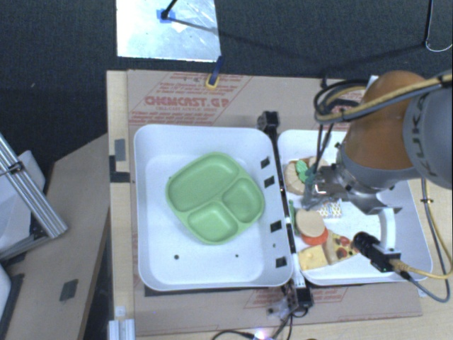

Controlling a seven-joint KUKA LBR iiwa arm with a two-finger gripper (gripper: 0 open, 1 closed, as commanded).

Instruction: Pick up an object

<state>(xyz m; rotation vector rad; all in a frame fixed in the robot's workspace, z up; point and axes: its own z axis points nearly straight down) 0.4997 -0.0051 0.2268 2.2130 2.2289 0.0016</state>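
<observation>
Two shallow white bins sit side by side on the table, and the action is all in the right-hand one. At left, the first bin (152, 261) carries a green divided plate (214, 197), lying flat near its middle and well apart from the arm. Past the black divider between the bins, the right bin (417, 250) holds a small heap of toy food: a round tan disc (309, 223), a yellow wedge (313, 257) near the front edge and a pale round piece (295, 174) with a green bit on it farther back. The end effector (316, 190) hangs low over this heap, with the tan disc just beside it toward the front and the pale piece just beside it toward the back; whether it is open, closed or gripping anything cannot be told from this slanted view. The grey arm (386, 140), orange band uppermost, reaches in from the right and bends down steeply over the bin, covering much of its far half.
</observation>
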